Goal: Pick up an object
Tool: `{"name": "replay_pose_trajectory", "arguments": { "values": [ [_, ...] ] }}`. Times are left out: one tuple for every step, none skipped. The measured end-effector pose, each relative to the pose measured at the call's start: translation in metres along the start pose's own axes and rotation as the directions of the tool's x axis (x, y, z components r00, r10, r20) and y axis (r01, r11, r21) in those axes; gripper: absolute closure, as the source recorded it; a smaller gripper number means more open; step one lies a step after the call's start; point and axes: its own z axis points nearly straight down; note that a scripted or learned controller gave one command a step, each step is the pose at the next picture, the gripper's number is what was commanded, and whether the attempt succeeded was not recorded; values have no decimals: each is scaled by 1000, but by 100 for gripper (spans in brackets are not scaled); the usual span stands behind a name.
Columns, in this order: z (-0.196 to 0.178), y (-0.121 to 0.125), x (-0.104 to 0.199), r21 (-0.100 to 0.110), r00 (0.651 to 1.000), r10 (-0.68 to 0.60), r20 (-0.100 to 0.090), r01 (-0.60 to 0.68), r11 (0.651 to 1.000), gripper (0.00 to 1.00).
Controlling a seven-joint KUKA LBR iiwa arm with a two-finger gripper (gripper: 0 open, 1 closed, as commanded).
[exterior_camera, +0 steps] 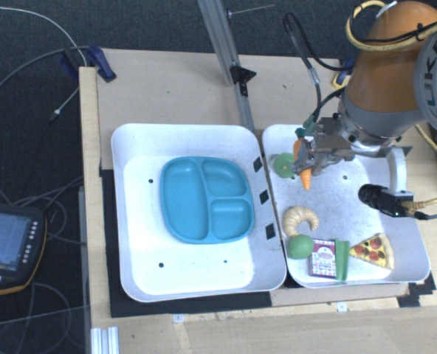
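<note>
Far to the left of the gripper (312, 158), the blue divided plate (206, 199) sat alone in the left bin (130, 198), so I had nothing to pick there. Just left of the gripper lay a small green toy (283, 165), close enough that I judged it could get nudged. The carrot (305, 177) was right at the gripper, its orange tip poking out below the tool and partly covered by it. I could not tell whether the gripper was clenched on it or released, since the wrist hid the contact. To do the step well, I reckoned I should treat the carrot as the target, centre on its length, and lift slowly and straight up, watching whether it rose with the tool. Below the gripper, the croissant (300, 217) and the green ball (300, 246) sat clear, and the pizza slice (373, 251) lay lower right.
</note>
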Motion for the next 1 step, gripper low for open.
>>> {"name": "replay_pose_trajectory", "arguments": {
  "values": [
    [17, -3, 52, 0, 1000, 0, 1, 0, 1000, 100]
  ]
}}
